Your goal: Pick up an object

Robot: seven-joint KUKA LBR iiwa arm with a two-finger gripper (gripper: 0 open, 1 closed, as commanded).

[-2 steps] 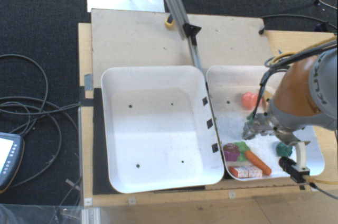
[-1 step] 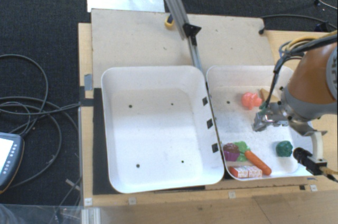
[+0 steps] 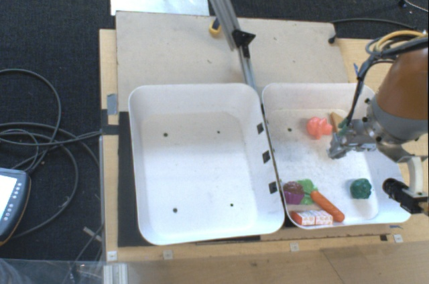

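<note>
On the left, the left bin (image 3: 194, 162) is a shallow tray of smooth white plastic with rounded corners, its floor marked by a few small dark dots. Just beside it, the right bin (image 3: 295, 108) of the same make holds all the objects. At its near edge lie a purple and green lumpy piece (image 3: 297, 191), a slim orange carrot (image 3: 328, 206) lying at a slant and touching it, and a small red and white box (image 3: 312, 217) against the near wall. Farther back sits a soft-looking rounded pink object (image 3: 318, 127), with a small tan piece (image 3: 336, 120) just to its right. A knobbly dark green ball (image 3: 360, 188) rests near the right side.

The gripper (image 3: 340, 145) hangs low over the bin floor, near the pink object but to its near right, apart from it. Whether it is wide or narrow I cannot tell; nothing can be seen held in it.

By my judgement the pick is not yet done: every object lies on the bin floor, so grasp and lift are left
</note>
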